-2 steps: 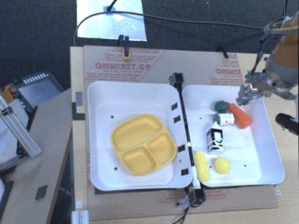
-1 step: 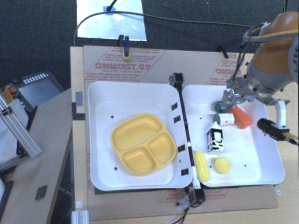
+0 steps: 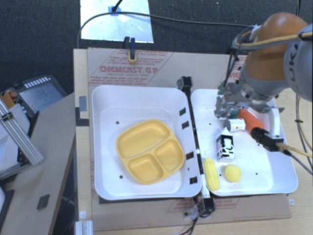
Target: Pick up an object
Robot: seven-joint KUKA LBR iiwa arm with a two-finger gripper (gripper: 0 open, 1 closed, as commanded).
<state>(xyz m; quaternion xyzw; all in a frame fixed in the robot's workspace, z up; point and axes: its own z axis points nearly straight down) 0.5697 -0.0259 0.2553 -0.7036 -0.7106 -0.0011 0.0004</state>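
I see a small black-and-white carton just below my gripper; its finger state I cannot tell.

Gripper over right bin; carton before it, tray left in left bin.

Dark carpet, cardboard-topped bench

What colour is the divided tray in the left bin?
Pale yellow all over: the three-compartment tray in the left bin, seen clearly in the camera view.
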